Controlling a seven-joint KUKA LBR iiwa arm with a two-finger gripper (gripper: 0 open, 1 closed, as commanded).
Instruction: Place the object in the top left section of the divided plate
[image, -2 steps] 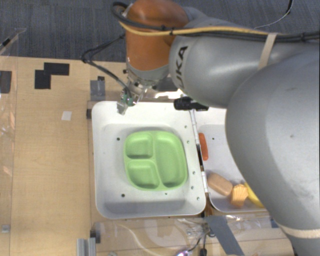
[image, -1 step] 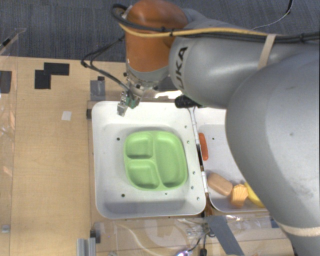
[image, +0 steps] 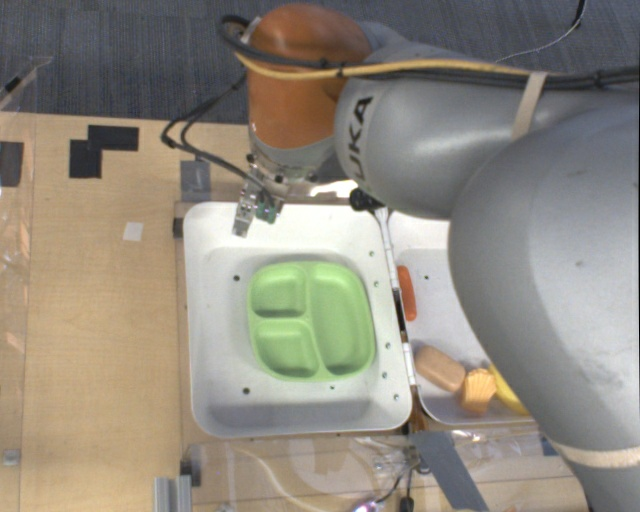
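Note:
A light green divided plate (image: 310, 320) lies in the middle of the left white bin (image: 215, 330). It has two small sections on its left and one long section on its right, and all three look bare. My gripper (image: 252, 208) hangs below the orange wrist band, over the bin's far left corner, just beyond the plate's top left section. I see nothing held in it. The grey arm hides much of the right bin.
The right bin (image: 430, 270) holds a thin orange-red item (image: 405, 290), a tan rounded piece (image: 440, 368), a small orange-yellow piece (image: 480, 390) and something yellow (image: 510, 398) under the arm. Wooden bench top (image: 90, 330) lies left of the bins.

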